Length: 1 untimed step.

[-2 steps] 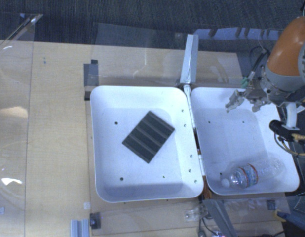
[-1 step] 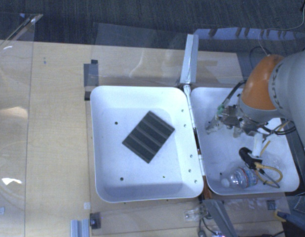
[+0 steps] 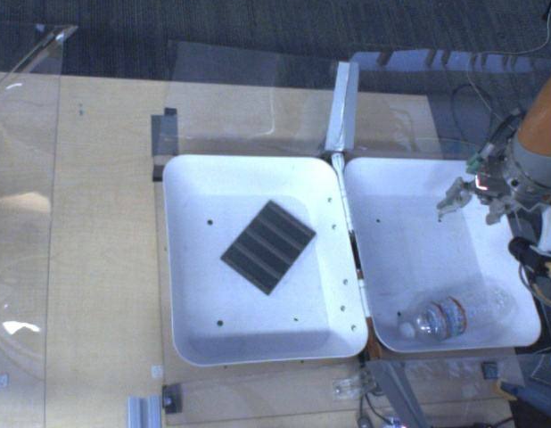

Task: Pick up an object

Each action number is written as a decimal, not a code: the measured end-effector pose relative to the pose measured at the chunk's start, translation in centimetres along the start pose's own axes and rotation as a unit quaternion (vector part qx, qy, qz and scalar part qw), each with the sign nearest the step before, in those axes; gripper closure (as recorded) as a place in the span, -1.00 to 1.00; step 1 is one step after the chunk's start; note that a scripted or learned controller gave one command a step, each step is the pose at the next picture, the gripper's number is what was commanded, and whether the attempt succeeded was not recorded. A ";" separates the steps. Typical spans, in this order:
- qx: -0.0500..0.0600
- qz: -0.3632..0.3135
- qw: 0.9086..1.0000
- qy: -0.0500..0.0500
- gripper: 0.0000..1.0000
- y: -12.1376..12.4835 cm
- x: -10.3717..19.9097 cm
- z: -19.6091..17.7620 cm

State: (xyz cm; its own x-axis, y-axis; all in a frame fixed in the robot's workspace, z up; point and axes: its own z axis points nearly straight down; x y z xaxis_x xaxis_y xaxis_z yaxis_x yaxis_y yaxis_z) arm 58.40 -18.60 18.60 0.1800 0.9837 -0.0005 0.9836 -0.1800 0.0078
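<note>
A dark grey ribbed rectangular pad (image 3: pixel 268 246) lies flat and turned at an angle in the middle of the left bin (image 3: pixel 195 319). A clear plastic bottle (image 3: pixel 436 317) with a white cap and a coloured label lies on its side near the front of the right bin (image 3: pixel 391 239). My gripper (image 3: pixel 473 205) hangs over the right bin's far right part, well behind the bottle. Its two fingers are spread open, with nothing between them.
A metal divider post (image 3: pixel 341 105) rises behind the seam between the two bins. Cables (image 3: pixel 534 270) hang along the right bin's right rim beside the arm. A clear plastic sheet (image 3: pixel 26 239) covers the wooden bench to the left.
</note>
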 end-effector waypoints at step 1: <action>0.003 0.118 0.993 0.000 -1.00 -3.2 4.4 6.7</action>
State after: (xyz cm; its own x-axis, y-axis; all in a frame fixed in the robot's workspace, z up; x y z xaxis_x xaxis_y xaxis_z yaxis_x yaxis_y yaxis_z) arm 56.11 -13.71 11.89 0.4055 0.9141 0.0014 0.9141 -0.4055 0.0018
